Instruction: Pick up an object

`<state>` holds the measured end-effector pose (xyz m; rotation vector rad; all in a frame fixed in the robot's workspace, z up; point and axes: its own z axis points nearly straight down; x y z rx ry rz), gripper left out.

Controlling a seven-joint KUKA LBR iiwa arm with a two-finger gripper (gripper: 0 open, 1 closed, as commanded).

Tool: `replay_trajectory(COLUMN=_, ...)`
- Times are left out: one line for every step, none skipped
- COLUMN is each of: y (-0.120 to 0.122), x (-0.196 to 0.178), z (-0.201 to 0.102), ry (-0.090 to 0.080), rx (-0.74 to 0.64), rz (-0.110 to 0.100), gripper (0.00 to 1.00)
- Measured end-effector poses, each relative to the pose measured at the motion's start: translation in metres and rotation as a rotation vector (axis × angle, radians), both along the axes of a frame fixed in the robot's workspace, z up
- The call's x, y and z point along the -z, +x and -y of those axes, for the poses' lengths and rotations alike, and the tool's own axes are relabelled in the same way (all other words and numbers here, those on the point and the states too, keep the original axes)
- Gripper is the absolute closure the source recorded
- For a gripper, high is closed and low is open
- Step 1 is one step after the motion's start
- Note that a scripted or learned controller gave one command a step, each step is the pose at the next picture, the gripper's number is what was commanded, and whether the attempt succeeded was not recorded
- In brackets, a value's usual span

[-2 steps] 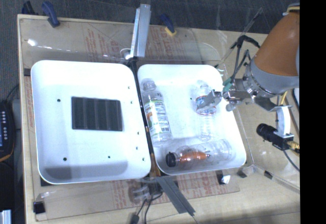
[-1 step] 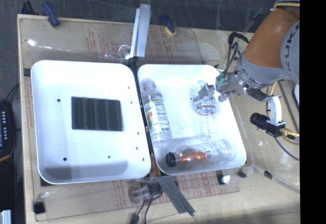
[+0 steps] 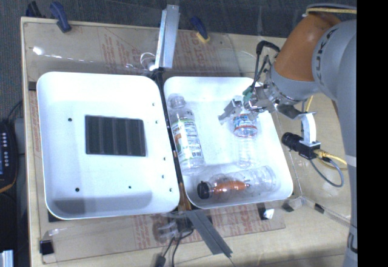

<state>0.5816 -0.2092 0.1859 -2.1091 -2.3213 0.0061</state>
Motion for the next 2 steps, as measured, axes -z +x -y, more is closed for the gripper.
replay_trajectory(y=0.053, x=0.083, z=-0.001, ry=-0.001, rx=-0.011, rz=0.004, gripper=0.00)
replay_trajectory(y=-0.001, x=-0.016, z=0.000, ry=0.000, rx=-0.034, rz=0.005, gripper=0.00)
